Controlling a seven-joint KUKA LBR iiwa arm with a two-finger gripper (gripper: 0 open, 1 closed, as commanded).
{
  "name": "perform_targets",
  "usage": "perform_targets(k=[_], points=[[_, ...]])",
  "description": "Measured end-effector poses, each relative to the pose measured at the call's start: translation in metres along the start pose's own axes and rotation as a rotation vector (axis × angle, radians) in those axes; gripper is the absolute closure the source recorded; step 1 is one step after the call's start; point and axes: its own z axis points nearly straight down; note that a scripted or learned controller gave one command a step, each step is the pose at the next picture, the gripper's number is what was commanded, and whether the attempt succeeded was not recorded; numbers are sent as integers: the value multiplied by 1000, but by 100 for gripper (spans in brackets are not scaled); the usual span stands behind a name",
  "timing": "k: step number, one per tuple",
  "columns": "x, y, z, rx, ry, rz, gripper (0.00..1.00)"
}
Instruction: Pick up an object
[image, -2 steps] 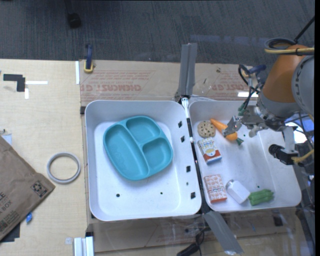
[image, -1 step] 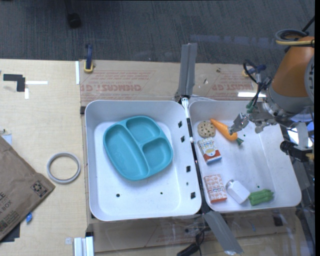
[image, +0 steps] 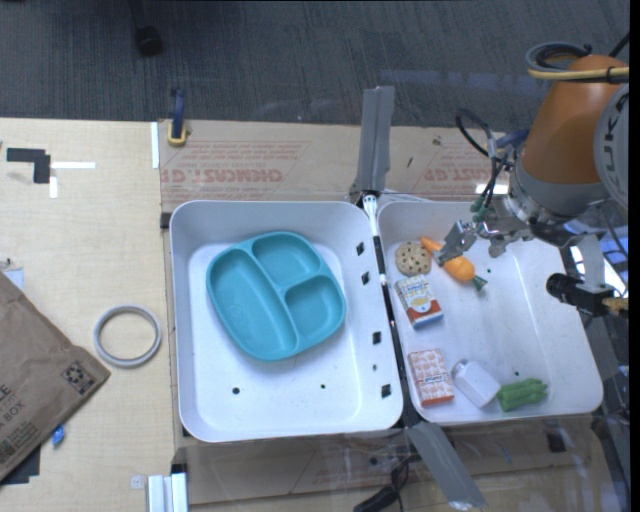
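My gripper (image: 466, 240) hangs over the back part of the right bin (image: 560, 330), under the orange wrist band. Just below and in front of it lies an orange toy fruit (image: 458, 268) with a green tip; whether the two touch I cannot tell. A small orange piece (image: 430, 244) and a cookie (image: 412, 259) lie to its left. Further forward are a small juice carton (image: 419, 301), a red-and-white box (image: 430, 376), a white block (image: 476, 383) and a green toy vegetable (image: 522, 393).
The left bin (image: 200, 400) holds a teal divided plate (image: 276, 294). A roll of tape (image: 127, 334) and a cardboard box (image: 35, 385) lie on the bench to the left. The arm's grey body (image: 570, 190) and its cables overhang the right bin's back right corner.
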Motion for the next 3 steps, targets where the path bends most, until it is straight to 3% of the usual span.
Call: perform_targets(k=[1, 2, 3], points=[[-37, 36, 111, -1, 0, -31, 0], [-38, 35, 103, 1, -1, -31, 100], [24, 70, 12, 0, 0, -18, 100]])
